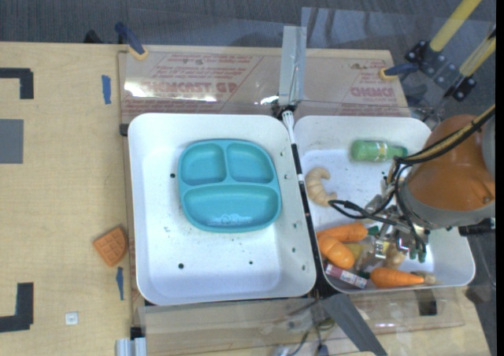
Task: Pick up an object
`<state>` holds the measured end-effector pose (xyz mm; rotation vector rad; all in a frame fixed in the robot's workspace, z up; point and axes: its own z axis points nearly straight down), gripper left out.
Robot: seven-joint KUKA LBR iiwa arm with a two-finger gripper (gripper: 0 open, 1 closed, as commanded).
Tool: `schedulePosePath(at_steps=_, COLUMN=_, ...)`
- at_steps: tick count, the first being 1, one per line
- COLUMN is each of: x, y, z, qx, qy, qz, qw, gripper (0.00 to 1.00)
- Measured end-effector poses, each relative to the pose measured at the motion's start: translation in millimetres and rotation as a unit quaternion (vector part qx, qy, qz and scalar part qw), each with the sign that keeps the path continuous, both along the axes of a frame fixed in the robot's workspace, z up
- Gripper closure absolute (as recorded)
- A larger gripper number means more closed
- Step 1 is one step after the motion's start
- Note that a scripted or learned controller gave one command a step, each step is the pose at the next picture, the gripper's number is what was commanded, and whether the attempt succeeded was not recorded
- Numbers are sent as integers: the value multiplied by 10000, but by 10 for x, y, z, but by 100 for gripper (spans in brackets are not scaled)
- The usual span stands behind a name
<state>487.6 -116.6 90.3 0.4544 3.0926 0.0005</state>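
Hovering low over the carrots (344, 231): gripper (391, 246) state unclear. They look light, rigid, smooth; grab mid-body, across the width.

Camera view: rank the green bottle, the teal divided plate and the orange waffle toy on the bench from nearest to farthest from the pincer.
1. Green bottle, right bin, just beyond the pincer.
2. Teal divided plate, left bin.
3. Orange waffle toy, on the wooden bench outside the left bin.
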Motion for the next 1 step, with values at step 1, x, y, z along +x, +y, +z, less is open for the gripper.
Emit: schedulePosePath(at_steps=1, x=-19, y=200, z=6, qx=-33, qy=-16, qz=507, qw=9987, gripper=0)
